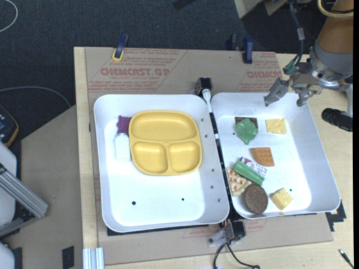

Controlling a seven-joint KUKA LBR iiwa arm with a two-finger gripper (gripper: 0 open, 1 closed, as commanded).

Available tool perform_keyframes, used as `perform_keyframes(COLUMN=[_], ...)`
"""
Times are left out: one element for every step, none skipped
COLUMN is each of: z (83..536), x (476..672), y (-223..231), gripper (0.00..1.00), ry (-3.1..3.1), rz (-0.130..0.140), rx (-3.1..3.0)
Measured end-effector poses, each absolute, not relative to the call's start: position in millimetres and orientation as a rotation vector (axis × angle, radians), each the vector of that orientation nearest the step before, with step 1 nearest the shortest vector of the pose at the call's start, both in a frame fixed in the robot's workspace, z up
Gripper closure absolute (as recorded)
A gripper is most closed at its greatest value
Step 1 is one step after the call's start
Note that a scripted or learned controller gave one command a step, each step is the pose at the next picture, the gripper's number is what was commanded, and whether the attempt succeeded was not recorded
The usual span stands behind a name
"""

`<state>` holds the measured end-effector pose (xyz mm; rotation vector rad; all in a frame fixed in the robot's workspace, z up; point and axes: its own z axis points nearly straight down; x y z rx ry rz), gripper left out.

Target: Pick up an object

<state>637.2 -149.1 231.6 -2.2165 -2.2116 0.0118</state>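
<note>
My gripper (pixel 289 97) hangs above the far edge of the right bin (pixel 320 150), fingers spread open with nothing between them. Below it in that bin lie a green leafy piece (pixel 245 130) on a dark brown square, a pale yellow cracker (pixel 275 126), an orange-brown square (pixel 262 156), a green stick (pixel 248 172) over a waffle piece (pixel 236 182), a round brown cookie (pixel 255 199) and a yellow cheese cube (pixel 281 198).
The left bin (pixel 106 150) holds a yellow three-compartment tray (pixel 165 142), with a white bottle (pixel 122 147) and a purple item (pixel 123 124) at its left side. A black ridge (pixel 213 133) divides the two bins. Clamps stand at the bench's far edge.
</note>
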Motion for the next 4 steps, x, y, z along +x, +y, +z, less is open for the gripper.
perform_keyframes(z=[238,191,128,85], x=[639.7,632.4,628.9,630.1], y=[-149,-143,-146,-145], gripper=[0.0,0.0,0.0,0.0], ry=[-2.221,-2.218,-2.216,-2.221], rz=[0.001,0.005,0.007,-0.002], rx=[-2.221,-2.218,-2.217,-2.222])
